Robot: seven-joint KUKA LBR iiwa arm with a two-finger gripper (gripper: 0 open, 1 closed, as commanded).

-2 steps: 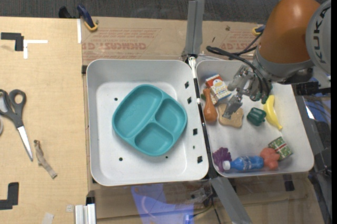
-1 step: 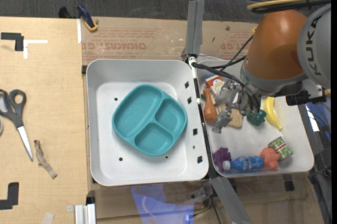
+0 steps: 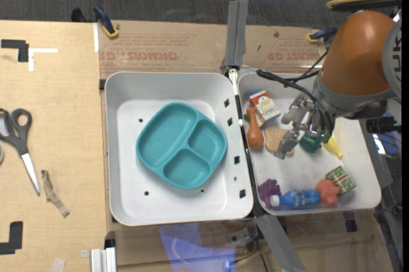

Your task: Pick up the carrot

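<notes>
The carrot (image 3: 254, 129) is a short orange piece lying lengthwise against the left wall of the right bin (image 3: 364, 200), its tip pointing away from me. My gripper (image 3: 289, 131) hangs just to its right over a tan slice of bread (image 3: 272, 138). The fingers stand apart and point down-left, with nothing between them. The carrot lies apart from them, about a finger's length to their left.
In the right bin are a small white carton (image 3: 264, 105), a green item (image 3: 311, 143), a yellow piece (image 3: 333, 148), a green box (image 3: 340, 179), a red item (image 3: 327, 191), a blue bottle (image 3: 298, 199) and purple grapes (image 3: 269, 188). The left bin (image 3: 121, 194) holds a teal divided plate (image 3: 182, 145). Scissors (image 3: 19, 136) lie on the bench.
</notes>
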